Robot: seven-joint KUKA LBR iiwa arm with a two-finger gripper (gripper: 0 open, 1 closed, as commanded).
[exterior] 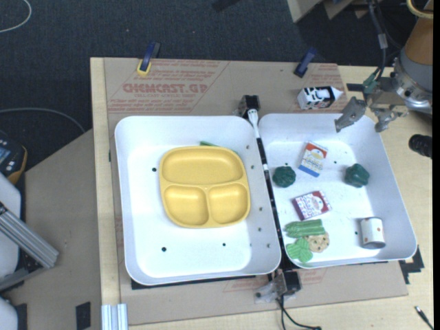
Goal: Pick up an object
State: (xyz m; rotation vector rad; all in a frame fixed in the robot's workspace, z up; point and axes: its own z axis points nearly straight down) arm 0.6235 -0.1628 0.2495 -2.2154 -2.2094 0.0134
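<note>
My gripper (364, 119) hangs over the far right corner of the right bin (395, 205); its two fingers stand apart with nothing between them. Below it in that bin lie a small red, white and blue box (313, 159), a dark green lump (284, 177), a second green lump (356, 175), a maroon packet (310, 204), a green pickle-like piece (304, 227), a cookie (317, 241) on a green leaf shape (298, 251), and a silver can (372, 232) on its side. The nearest things to the gripper are the box and the right green lump.
The left bin (134, 205) holds a yellow divided tray (205, 185) with a green sliver (210, 144) behind it. A black-and-white object (320, 97) sits on the bench beyond the right bin. Clamps (146, 59) hold the board's far edge.
</note>
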